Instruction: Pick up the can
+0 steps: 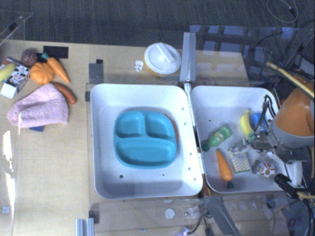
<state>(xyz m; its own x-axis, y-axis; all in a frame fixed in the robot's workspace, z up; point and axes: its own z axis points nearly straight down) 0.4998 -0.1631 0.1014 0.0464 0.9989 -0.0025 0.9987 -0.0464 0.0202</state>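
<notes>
Down front in the right bin (211, 183), close to its near wall: the can (266, 169), white with reddish marks, tipped on its side toward the right-hand end. Just left of it, a small patterned packet (239, 161), and left again an orange carrot (225, 166) with its dark tip toward the near wall. Directly behind the can, hanging low over the bin floor: the gripper (255, 142), nothing visibly between the jaws, and no telling from this angle whether clenched or released; contact with the can also impossible to judge. Above and right of that, the grey arm with its orange band (295, 109), reaching in from the right. A touch further back, a green bottle (216, 137) lying slantwise near the bin's left wall, then a yellow banana (245, 123) with a blue object (256, 118) just beside it. Over in the left bin (101, 132), a blue divided tray (145, 138) sitting flat in the middle. Beyond both bins on the bench (59, 171): a white round lid (162, 59) at the far edge, and well off left a pink cloth (39, 107), a brown sausage (66, 93), a small pumpkin (41, 73) and a second carrot (59, 69).
</notes>
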